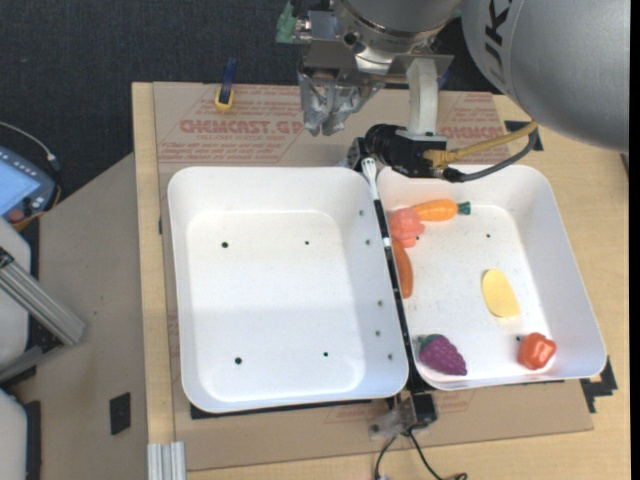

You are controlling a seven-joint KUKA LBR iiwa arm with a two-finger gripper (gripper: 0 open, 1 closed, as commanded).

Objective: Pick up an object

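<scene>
Nothing picked yet: end effector [328,108] hangs over the bench's far edge, grip state unclear; carrot [436,209] waits in right bin [560,228].

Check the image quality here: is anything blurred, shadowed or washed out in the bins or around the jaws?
Camera view: the gripper looks slightly smeared and dim, so its jaws are hard to read. The left bin shows a soft shadow band across its upper floor and a brighter lower part. The right bin is evenly lit; the carrot, the yellow piece and the purple grapes look sharp. The arm is large and soft at top right.
</scene>
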